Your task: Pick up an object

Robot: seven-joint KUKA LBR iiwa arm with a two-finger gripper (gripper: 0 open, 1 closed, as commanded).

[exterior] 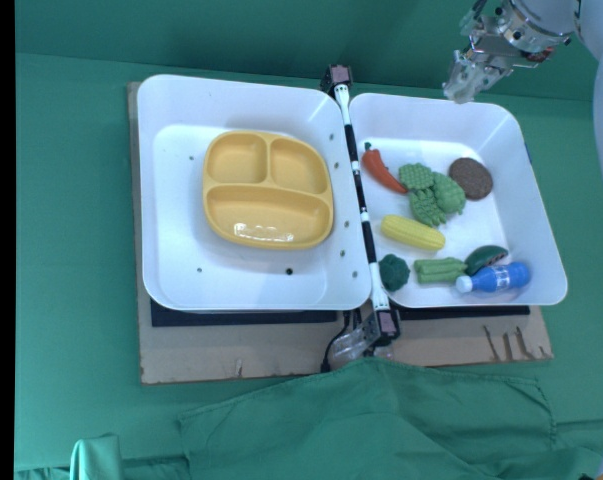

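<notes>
My gripper (465,83) hangs above the far rim of the right bin (541,213), near its back middle, with nothing between its fingers that I can see. In that bin lie a red chili pepper (383,169), two green leafy vegetables (431,192), a brown round patty (471,177), a yellow corn cob (412,232), a dark green broccoli (393,271), a green stalk piece (439,269), an avocado half (486,258) and a blue bottle (495,279). All of them sit well in front of the gripper.
The left bin (171,258) holds a yellow divided plate (268,189). A black-and-white bar (358,203) runs between the two bins. Both bins rest on a brown cardboard sheet (241,353), and green cloth (381,423) is bunched at the front.
</notes>
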